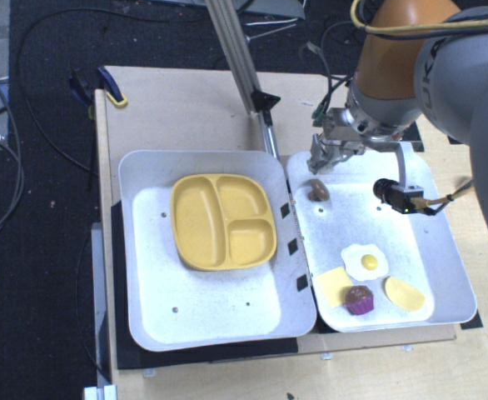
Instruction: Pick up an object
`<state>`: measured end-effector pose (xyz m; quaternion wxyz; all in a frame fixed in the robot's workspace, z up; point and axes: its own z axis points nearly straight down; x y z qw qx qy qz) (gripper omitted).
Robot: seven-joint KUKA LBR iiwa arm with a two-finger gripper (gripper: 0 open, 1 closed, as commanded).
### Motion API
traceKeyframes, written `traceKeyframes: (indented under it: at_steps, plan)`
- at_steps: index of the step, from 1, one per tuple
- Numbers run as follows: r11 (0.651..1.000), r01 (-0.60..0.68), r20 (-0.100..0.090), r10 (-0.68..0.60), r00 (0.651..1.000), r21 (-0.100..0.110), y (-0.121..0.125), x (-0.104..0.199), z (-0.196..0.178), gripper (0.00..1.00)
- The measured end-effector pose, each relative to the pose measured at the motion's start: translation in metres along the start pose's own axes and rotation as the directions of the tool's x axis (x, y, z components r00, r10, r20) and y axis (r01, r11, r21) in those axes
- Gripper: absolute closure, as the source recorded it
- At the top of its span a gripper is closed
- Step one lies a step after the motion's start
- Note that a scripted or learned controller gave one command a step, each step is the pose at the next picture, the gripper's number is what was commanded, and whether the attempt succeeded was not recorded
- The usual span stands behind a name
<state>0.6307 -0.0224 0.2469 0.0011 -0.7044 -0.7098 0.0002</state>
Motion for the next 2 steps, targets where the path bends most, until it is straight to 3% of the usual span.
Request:
traceKeyframes:
  at_steps: [1, 2]
  plan:
    - [1.000, 0.000, 0.000, 0.000, 1.000, 0.000, -0.002, 0.054, 0.014, 1.00]
    - [1.000, 0.000, 0.001, 0.000, 1.000, -0.004, 0.010, 0.108, 0.013, 1.00]
